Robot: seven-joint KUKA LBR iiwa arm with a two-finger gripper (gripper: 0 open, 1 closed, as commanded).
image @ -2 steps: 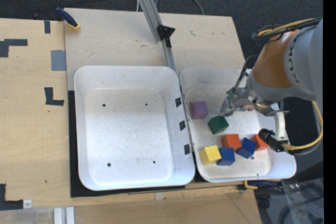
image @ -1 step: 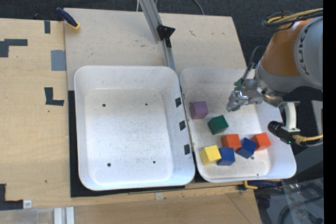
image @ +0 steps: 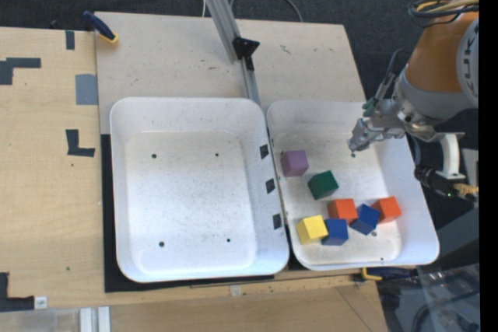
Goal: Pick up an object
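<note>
blocks: 7 in right bin | 2 orange, 2 blue, 1 purple, 1 green, 1 yellow | claw: grip unclear

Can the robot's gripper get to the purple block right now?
Probably yes. The gripper hangs over the right bin, and the purple block sits apart from the other blocks, with bare bin floor between them. The green block lies nearest but does not touch it.

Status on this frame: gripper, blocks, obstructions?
Gripper over right white bin, carrying nothing. Purple cube and green cube nearest, untouched. Nothing in the way.
</note>
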